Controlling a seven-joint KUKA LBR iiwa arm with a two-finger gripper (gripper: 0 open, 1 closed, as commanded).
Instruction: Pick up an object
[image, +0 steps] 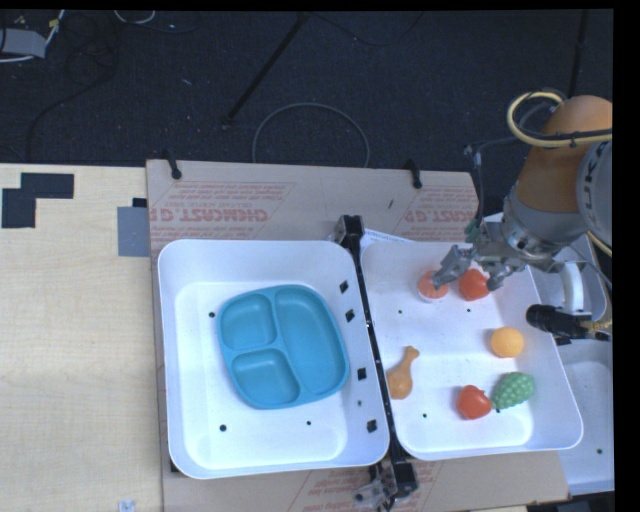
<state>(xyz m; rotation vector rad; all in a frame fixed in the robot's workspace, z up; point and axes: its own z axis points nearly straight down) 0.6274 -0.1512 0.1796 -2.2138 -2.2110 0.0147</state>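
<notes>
The object at the gripper is a small round red plastic piece (473, 286), lying near the far edge of the right bin. The gripper (478, 270) sits directly over it with its two grey fingers spread apart, one toward the left and one toward the right of the piece; whether they touch it cannot be told, and the piece rests on the bin floor.

The wooden bench (70, 350) carries a brown cardboard sheet (260, 205) with red printing, and on that sit two shallow white bins side by side. The left white bin (190, 440) holds a blue plastic plate with three compartments (282, 345), lying flat near its middle. The grey arm with an orange band (560, 165) reaches in from the right over the far corner of the right white bin (560, 440).

In the right bin, a green bumpy toy (514, 389) lies toward the near right, touching a red toy piece (473, 402) on its left. A tan drumstick-shaped toy (402, 374) lies near the divider. An orange ball (507, 342) sits toward the right side. A flat pinkish-orange disc (432, 287) lies just beside the round red piece, on its left.
</notes>
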